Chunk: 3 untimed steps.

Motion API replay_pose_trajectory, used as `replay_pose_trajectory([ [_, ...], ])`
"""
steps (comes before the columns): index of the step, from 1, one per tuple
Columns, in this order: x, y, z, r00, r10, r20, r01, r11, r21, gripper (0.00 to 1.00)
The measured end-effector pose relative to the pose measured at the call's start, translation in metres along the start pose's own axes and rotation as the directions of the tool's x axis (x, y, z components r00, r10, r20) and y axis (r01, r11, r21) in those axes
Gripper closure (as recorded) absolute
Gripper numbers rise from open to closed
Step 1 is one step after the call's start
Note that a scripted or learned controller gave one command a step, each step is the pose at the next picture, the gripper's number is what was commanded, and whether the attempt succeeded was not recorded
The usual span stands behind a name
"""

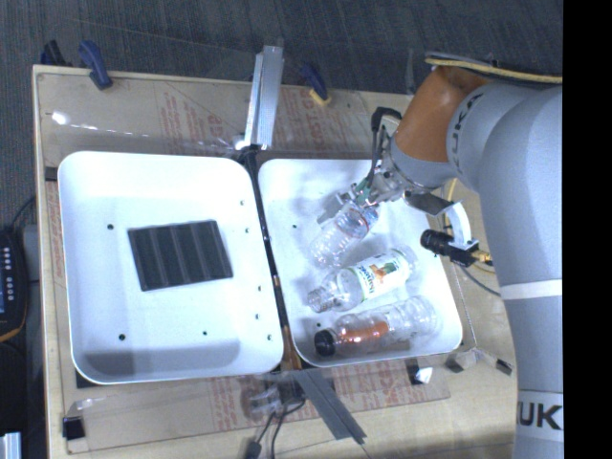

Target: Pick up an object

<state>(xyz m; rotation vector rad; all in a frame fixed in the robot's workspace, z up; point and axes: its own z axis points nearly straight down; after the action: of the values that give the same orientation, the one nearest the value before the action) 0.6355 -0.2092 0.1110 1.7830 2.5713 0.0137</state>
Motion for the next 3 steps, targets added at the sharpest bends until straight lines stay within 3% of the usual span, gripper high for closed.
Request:
replay_pose_trajectory([
  [1,0.016,0.011,-0.008,0.982,-0.188,-0.005,0.188,0.982,0.011,0.0],
  [2,0.009,-0.021,0.006,0.983,-0.185,-0.007,0.185,0.983,0.011,0.0],
  [3,0.022,-0.055,0.014,0.977,-0.211,-0.009,0.211,0.977,0.014,0.0],
])
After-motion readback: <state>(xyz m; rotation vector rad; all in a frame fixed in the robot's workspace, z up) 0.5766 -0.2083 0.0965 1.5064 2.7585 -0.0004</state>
